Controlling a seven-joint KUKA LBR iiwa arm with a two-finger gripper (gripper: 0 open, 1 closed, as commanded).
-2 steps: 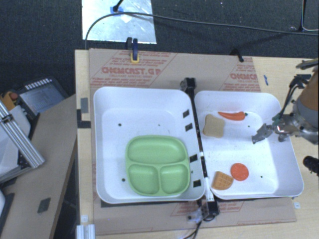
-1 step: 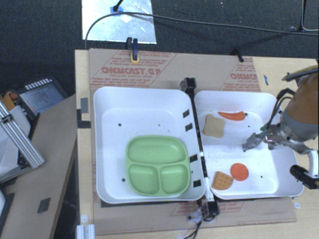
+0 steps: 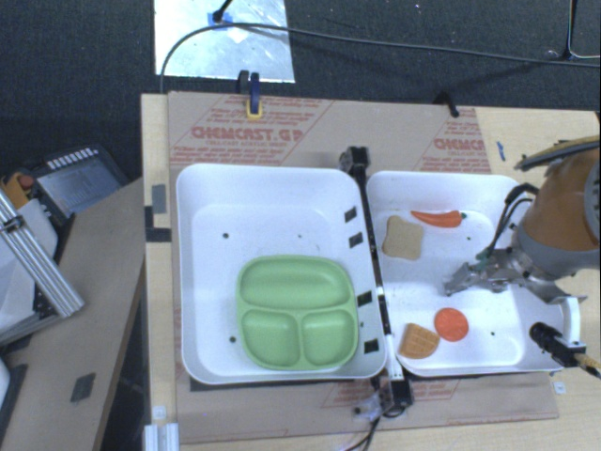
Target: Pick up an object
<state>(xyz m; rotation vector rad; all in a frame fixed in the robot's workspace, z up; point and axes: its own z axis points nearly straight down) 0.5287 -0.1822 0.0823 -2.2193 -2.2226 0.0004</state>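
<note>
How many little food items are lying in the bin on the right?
4: a red chili pepper at the back, a tan bread slice beside it, an orange disc and an orange-brown wedge in front. The arm may hide more.

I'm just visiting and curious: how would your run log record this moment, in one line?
step: reaching | gripper: in right bin, holding nothing | nearest: orange disc | left bin: green tray

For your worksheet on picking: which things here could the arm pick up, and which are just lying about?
Could be picked:
- orange disc
- tan slice
- red chili
- orange wedge
- green tray

Lying about:
- yellow clamp
- foil sheet
</note>
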